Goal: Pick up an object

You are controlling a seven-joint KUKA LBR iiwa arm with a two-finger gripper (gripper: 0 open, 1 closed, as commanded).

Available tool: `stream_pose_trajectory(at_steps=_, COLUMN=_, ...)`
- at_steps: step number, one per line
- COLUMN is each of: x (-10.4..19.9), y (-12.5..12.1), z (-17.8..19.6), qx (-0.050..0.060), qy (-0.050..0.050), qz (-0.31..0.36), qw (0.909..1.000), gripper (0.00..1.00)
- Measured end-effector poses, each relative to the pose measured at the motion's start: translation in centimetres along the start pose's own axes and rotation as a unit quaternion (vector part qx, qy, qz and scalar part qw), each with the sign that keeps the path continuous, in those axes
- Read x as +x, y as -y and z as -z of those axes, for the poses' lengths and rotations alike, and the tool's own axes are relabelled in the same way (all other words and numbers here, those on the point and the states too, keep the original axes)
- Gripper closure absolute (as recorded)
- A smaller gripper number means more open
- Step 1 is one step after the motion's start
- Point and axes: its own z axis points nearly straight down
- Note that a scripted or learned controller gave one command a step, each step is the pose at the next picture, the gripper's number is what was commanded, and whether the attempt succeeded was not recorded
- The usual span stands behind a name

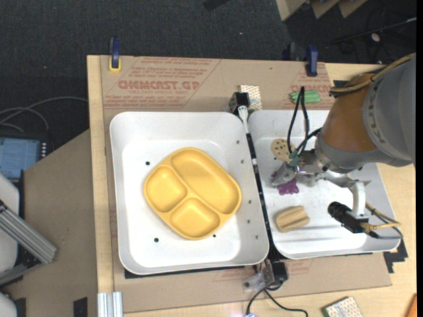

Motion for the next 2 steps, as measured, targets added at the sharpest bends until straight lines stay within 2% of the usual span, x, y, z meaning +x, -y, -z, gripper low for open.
stream_pose_trajectory(at_steps=1, x=0.0, y=-0.1, z=1.1, qx=-0.002, qy=0.001, qz=-0.001, qw=1.0, gripper=1.0)
stream_pose_trajectory(at_steps=2, x=6.4, y=0.5, z=10.6, qx=-0.006, qy=0.0, qz=0.004, qw=1.0, gripper=1.0)
